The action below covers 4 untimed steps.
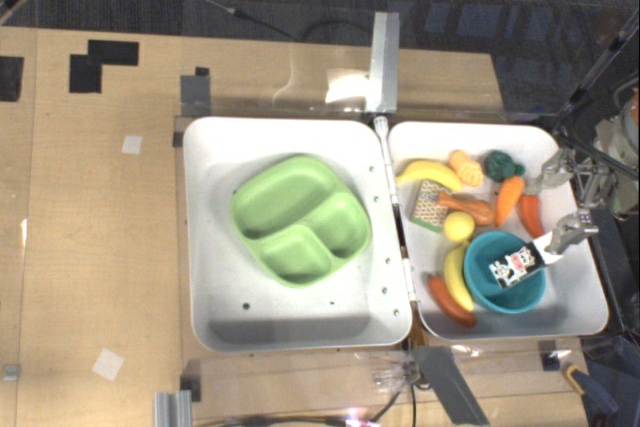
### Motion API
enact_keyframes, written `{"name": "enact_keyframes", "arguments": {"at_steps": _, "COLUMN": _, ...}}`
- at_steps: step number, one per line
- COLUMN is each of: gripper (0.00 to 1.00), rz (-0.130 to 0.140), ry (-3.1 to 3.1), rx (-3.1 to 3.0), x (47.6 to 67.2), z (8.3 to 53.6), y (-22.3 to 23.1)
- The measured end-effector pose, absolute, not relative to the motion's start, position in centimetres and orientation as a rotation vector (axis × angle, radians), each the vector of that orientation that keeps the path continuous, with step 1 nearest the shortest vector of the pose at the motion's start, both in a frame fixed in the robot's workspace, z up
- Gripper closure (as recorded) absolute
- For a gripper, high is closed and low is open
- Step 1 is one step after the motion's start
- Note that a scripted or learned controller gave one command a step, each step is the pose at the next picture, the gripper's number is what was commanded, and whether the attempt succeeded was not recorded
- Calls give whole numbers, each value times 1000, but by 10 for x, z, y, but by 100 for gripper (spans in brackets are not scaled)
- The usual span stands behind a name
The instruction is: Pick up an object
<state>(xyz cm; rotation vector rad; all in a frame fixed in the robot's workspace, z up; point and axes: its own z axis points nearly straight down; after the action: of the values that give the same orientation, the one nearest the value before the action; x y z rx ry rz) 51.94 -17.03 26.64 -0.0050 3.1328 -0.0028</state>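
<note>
Overhead view of the bench. Left bin (200, 315): holds one green divided tray (300, 219), lying askew near the middle. Right bin (590, 310): crowded with toy food, namely a yellow banana (428, 172) at the top, a second banana (456, 277) beside a teal bowl (505, 272), a lemon (457, 228), a broccoli piece (499, 164) and an orange carrot (508, 197); a small black-and-white carton (515, 266) rests in the bowl. Gripper (565, 205): over the right edge of the right bin, fingers apart, nothing between them. Task status: judged not yet begun in effect, since every object lies in a bin; selection, descent, closure and lift remain
</note>
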Motion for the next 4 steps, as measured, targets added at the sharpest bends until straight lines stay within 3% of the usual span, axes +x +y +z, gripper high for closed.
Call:
{"name": "enact_keyframes", "arguments": {"at_steps": 1, "gripper": 0, "rz": 3, "ry": 3144, "rx": -23, "x": 519, "z": 131, "y": -171}}
{"name": "enact_keyframes", "arguments": {"at_steps": 2, "gripper": 0, "rz": -10, "ry": 3106, "rx": -307, "x": 505, "z": 92, "y": -141}}
{"name": "enact_keyframes", "arguments": {"at_steps": 3, "gripper": 0, "rz": 1, "ry": 3122, "rx": 26, "x": 564, "z": 92, "y": -93}}
{"name": "enact_keyframes", "arguments": {"at_steps": 4, "gripper": 0, "rz": -1, "ry": 3127, "rx": -111, "x": 639, "z": 93, "y": -88}}
